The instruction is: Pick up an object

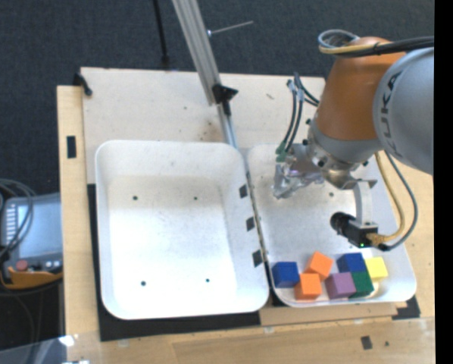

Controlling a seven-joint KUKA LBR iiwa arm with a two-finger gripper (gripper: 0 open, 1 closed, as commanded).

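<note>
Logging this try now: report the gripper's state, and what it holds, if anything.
Gripper: cannot be told, too small and blurred; it hangs over the right bin, apart from the blocks.

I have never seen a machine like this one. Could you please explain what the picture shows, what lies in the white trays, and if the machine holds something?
The picture comes from one camera fixed above a bench, looking down at a slant. The large grey and orange thing is a robot arm that reaches in from the right. At its end is a gripper for grasping objects. It hangs over the far part of the right bin, and I see no object in it. At the near end of that bin lie small coloured blocks: blue, orange, purple, green and yellow. The left bin shows just small dark specks.
</note>
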